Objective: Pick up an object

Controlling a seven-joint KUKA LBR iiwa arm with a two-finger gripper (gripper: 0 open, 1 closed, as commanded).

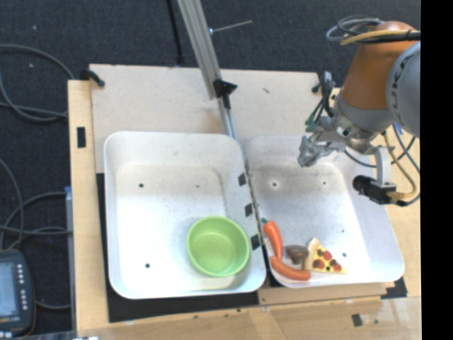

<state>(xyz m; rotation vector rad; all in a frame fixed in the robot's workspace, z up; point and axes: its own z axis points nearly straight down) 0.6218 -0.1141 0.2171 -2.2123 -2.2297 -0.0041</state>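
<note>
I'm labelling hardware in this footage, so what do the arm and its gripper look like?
The arm is a rounded grey body with a broad orange band above the wrist. Thin cables loop over its top and hang beside the wrist, and a black part sticks out below it. The gripper is small, grey and metallic.

I see two matt white plastic bins (177, 151), speckled, a smooth green plastic bowl (218, 245), glossy orange toy carrot (274, 236), pale rough wooden bench (156, 98), ribbed metal rail (198, 30).
</note>
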